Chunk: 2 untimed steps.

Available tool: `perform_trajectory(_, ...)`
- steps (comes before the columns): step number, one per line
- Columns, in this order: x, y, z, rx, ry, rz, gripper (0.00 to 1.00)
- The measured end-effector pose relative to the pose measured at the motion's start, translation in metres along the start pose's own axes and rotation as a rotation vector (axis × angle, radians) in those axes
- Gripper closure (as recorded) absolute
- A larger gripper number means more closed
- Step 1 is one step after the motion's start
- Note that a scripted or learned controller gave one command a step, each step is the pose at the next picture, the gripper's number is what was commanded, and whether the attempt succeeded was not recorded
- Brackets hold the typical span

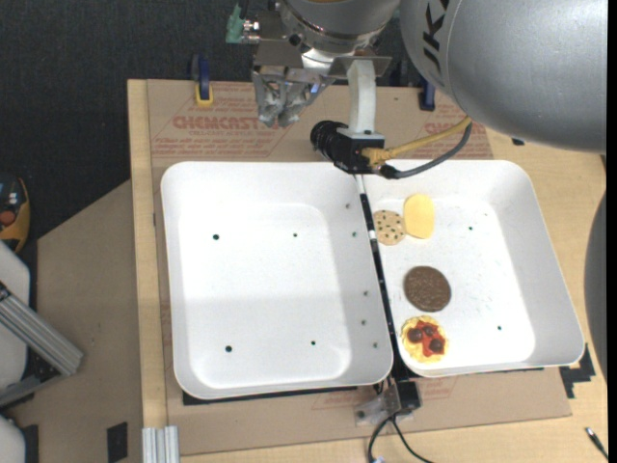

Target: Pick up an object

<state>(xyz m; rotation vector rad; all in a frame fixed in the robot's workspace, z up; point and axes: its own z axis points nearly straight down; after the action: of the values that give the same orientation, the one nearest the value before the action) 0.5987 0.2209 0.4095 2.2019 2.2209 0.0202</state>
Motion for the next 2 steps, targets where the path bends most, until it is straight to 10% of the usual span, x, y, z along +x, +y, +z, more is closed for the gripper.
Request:
perform_trajectory(1, 0.001, 0.000, -0.011, -0.003, 0.000, -0.001, 1.00)
perform_trajectory(2, 0.003, 0.010, 0.126, 0.032, -0.004, 0.010, 1.00)
